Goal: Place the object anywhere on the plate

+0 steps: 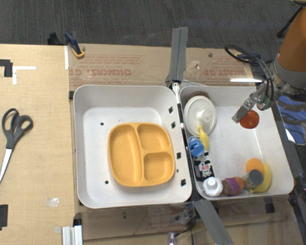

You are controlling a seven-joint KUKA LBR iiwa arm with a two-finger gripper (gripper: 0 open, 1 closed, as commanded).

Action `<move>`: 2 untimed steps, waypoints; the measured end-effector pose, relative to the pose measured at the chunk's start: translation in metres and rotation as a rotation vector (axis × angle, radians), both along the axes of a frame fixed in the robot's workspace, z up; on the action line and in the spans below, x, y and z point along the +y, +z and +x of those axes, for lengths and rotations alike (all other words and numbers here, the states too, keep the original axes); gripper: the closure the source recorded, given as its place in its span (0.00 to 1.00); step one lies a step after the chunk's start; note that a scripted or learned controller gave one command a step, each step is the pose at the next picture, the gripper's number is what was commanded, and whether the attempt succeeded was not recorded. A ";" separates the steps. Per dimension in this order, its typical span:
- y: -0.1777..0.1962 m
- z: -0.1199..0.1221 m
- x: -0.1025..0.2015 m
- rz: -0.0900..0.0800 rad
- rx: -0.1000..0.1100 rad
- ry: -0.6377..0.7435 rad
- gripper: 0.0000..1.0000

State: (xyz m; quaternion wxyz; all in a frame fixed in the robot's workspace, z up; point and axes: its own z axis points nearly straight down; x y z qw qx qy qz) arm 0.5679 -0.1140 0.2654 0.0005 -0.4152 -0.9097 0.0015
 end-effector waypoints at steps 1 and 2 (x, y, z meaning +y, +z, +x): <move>-0.029 0.053 0.052 -0.001 0.000 -0.292 1.00; -0.076 0.091 0.095 -0.001 0.000 -0.270 1.00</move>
